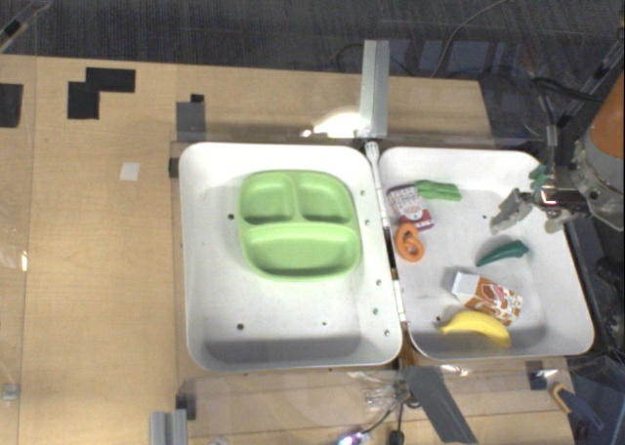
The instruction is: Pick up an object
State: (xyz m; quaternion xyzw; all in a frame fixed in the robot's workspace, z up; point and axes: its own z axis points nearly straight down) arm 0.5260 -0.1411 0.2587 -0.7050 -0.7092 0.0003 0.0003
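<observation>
**Tool spread over the right bin, nothing between its fingers**

Much of the arm is cut off at the right edge of the frame; only a grey and orange stretch shows there, above the tool. The small packets in the right bin are too blurred to read. Cables at the bottom edge of the frame are partly cropped.

On the pale wooden worktop [88,267], the left bin [210,336] fills the centre-left of the frame. It holds a green divided plate [297,222] with three compartments, two small ones at the top and one wide one below; it lies flat, a little above the bin's middle.

The right bin [566,331] touches the left one along a shared edge. Near its upper left lie a small red-and-white packet [407,203] and, just right of it, a light green piece [438,191]. Below the packet sits an orange ring-shaped item [409,243]. Towards the lower middle are a white-and-orange packet [488,297] and a yellow banana [477,326], the banana near the bin's bottom wall. A dark green piece [502,252] lies to the right of centre.

The tool [533,214] sits over the upper right of this bin, its two fingers apart, with nothing held. The dark green piece is near it, below and to the left, not touching.
</observation>
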